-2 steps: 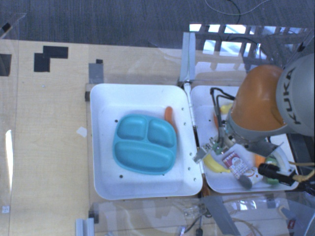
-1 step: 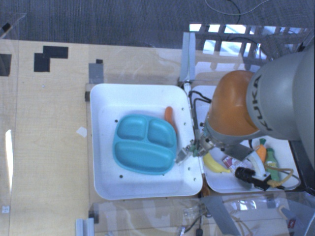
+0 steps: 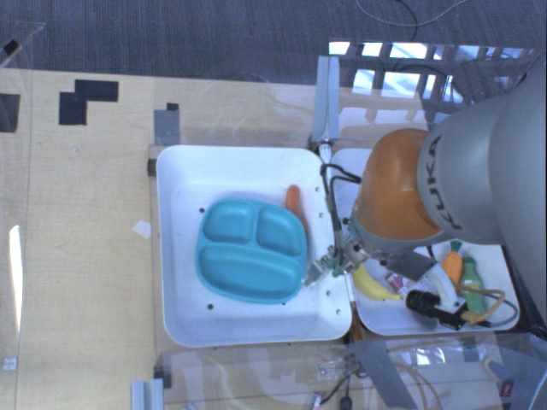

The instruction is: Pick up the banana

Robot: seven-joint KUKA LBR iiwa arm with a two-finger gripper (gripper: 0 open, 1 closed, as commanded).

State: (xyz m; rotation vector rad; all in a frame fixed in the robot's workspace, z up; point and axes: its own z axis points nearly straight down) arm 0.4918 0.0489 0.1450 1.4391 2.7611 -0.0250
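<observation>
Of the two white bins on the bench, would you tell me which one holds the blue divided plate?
The left bin holds the blue divided plate, with an orange carrot beside it. The right bin holds the banana and other small items.

You see bench: pale wood-look top, smooth, faint sheen. Black matt patches at its far left. Left bin: white plastic, smooth, soft gloss. In it, tray: turquoise plastic, smooth, satin; just beyond tray, carrot: orange, smooth. Arm: grey shell, smooth, semi-gloss; band: orange, glossy. Right of left bin, banana: yellow, smooth, plastic-looking. Bracket behind left bin: bare metal, brushed. Floor beyond bench: grey carpet, rough weave.
</observation>
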